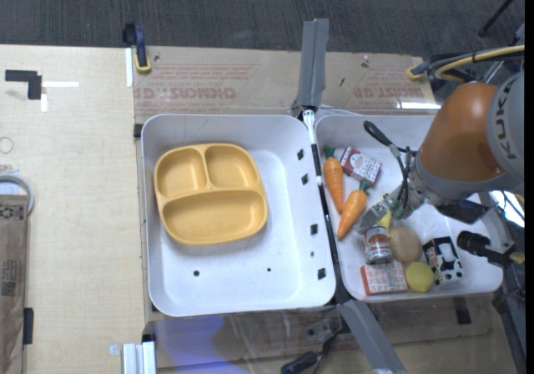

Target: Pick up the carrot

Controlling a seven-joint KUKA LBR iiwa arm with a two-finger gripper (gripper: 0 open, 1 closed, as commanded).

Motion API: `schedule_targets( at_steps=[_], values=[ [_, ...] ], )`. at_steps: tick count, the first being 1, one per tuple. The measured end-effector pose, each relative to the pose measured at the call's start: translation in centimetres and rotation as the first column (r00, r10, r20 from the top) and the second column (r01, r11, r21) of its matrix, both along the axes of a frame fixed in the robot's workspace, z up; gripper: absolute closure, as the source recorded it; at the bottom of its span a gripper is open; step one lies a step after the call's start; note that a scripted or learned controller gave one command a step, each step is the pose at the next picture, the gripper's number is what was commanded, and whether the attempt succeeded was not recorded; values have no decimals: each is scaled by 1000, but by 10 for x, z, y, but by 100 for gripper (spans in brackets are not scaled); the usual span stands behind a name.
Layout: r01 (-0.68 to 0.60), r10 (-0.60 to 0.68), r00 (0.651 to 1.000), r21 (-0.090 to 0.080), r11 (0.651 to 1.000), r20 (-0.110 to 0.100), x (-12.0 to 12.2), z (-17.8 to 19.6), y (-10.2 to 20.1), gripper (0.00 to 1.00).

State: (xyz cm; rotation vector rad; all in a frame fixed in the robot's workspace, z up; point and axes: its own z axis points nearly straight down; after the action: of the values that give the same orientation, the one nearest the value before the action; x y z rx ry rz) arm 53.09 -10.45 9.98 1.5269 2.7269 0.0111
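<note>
Two orange plastic carrots (342,197) lie near the left wall of the right white bin (492,280), and the gripper (389,212) hangs just beside the lower one, probably to grasp it.

Red print on the cardboard sheet (275,80) and the arm's (467,138) lettering are too unclear to read.

single fixed camera, mounted above the bench, looking down at a slant. frame centred near the grey upright divider post (314,63) between the two shallow white plastic bins: left bin (242,289) fully seen, right bin (367,289) partly covered by the grey and orange arm (463,143) entering from right. moderate distance; bench and dark floor beyond.
</note>
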Motion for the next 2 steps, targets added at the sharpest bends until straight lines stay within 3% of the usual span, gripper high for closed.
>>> schedule_targets(
  at_steps=[1,2],
  values=[
    [5,-5,1000,-2,1000,5,2,10,-2,100],
    [108,-108,994,1,994,-19,10,91,128,100]
  ],
)
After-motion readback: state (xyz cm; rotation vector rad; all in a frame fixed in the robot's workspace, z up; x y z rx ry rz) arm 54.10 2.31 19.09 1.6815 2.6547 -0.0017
